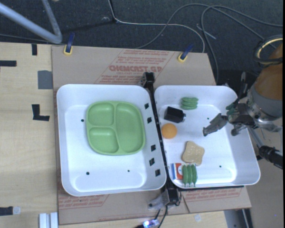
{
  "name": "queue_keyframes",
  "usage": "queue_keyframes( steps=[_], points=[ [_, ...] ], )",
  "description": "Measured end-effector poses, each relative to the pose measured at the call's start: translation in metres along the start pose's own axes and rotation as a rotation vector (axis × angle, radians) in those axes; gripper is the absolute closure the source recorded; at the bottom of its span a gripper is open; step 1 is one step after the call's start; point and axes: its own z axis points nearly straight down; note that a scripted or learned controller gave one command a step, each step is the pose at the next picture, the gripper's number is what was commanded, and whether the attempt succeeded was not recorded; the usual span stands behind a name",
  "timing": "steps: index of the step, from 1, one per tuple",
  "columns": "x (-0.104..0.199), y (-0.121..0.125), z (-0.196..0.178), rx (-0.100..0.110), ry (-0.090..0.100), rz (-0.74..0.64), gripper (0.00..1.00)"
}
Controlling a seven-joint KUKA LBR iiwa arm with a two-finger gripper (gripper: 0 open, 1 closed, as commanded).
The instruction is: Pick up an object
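Currently no pick yet: pincer (219, 124) hovers over the right bin (242, 167), nothing visibly held, can't tell its state; bread slice (193, 152), orange (169, 131) untouched.

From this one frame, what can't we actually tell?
- Gripper: too small and dark in the camera view to read its fingers.
- Striped packet: partly covered by the lower green ridged item.
- Black block: too small to identify.
- Arm: cut off by the right edge.
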Motion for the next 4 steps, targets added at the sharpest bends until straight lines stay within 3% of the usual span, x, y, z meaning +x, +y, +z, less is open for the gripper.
queue_keyframes(
  steps=[1, 4],
  points=[
    [0.000, 0.002, -0.006, -0.011, -0.002, -0.004, 0.00],
    [-0.007, -0.010, 0.146, -0.006, -0.001, -0.002, 0.00]
  ],
)
